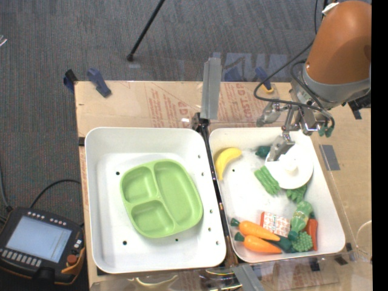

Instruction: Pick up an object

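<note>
Overhead view of the bench (139, 105) with two white bins side by side. The arm (339, 41) enters from your right; its orange band sits above the grey wrist, over the far corner of the right bin (336, 223). The gripper (284, 145) hangs over the far half of that bin, its tip just beside the far-left edge of a white disc (292, 170). You cannot tell whether the fingers are apart or together, and nothing can be seen between them.

Left bin (100, 162): a green tray (161, 197) with three compartments lies flat near the middle.

Right bin, contents:
- a banana (226, 159) at the far-left side, close to the wall between the bins;
- a dark green piece (262, 151) just beside the gripper tip, on its left;
- a green ribbed piece (267, 180) touching the disc's near-left edge;
- a leafy green piece (297, 193) under the disc's near edge;
- two carrots (260, 235) lying side by side at the near-left, tips pointing left;
- a small red and white box (274, 223) just behind the carrots;
- a cluster of green and red vegetables (305, 226) at the near-right.

A pendant (39, 241) with a lit screen rests on the floor beyond the bench's left edge. A grey post (211, 90) stands at the far end of the gap between the bins.
</note>
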Robot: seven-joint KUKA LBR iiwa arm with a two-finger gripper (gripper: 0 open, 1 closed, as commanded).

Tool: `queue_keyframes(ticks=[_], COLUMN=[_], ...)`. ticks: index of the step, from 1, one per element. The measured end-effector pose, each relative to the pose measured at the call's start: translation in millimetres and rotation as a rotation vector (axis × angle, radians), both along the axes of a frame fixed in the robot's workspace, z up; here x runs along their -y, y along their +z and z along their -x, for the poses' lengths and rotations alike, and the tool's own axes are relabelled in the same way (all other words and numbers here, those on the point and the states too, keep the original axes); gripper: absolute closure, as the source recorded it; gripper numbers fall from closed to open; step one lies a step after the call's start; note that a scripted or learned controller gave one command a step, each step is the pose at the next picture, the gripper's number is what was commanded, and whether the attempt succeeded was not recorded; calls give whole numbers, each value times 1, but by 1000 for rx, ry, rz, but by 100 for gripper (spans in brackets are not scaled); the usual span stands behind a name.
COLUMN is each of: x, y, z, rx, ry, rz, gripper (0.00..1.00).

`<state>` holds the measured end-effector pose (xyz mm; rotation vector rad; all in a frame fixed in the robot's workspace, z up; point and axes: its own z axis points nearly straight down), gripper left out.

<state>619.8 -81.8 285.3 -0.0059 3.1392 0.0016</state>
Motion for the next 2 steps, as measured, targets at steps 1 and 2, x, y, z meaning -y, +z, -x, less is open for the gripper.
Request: queue_keyframes(ticks=[1,2], x=[0,14], y=[-199,-198], z=[8,77], rx=[-3,-3], ry=[165,82], rz=[-1,-1], gripper=[0,0])
